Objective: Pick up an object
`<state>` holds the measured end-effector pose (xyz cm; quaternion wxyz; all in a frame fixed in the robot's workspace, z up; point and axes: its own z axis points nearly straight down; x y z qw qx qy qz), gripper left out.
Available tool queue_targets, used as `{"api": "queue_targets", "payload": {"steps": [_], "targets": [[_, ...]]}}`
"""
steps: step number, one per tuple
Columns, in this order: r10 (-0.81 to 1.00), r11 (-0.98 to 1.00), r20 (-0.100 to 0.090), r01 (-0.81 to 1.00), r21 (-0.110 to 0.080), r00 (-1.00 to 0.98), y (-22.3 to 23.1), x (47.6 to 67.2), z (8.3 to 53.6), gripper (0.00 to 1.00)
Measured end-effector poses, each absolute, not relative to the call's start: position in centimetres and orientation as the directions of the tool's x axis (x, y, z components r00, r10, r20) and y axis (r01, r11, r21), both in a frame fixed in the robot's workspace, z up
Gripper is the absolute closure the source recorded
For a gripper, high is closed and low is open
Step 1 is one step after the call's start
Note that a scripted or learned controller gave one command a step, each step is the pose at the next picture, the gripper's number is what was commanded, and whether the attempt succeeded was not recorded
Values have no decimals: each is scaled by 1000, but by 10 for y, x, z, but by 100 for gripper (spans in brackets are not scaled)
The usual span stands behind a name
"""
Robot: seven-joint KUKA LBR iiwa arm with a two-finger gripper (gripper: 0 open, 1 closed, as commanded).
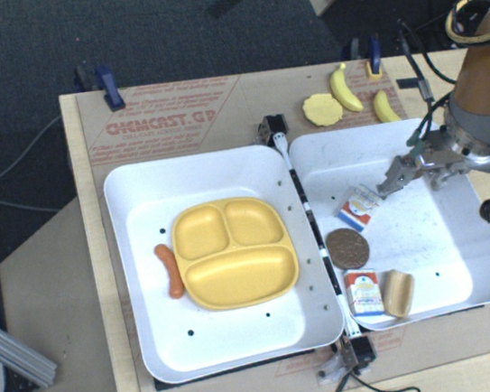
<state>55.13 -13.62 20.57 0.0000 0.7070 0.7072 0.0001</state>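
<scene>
Tan bread roll (398,294) at bin's near edge | fingers (395,179): state unclear | red-white-blue packet (357,211) beside fingers

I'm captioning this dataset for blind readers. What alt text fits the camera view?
A grey and orange robot arm reaches from the right over the right white bin, its gripper beside a small red, white and blue packet. That bin also holds a brown disc, a carton and a tan piece; the left bin holds a yellow divided plate and a sausage.
</scene>
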Motion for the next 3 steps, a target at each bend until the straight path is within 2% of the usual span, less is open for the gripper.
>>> {"api": "queue_targets", "payload": {"steps": [1,2,3], "targets": [[1000,4,3,1000,-9,-4,-102,583,83,0],[1000,0,0,1000,2,0,-105,585,101,100],[1000,8,0,1000,12,-8,-47,639,191,100]]}}
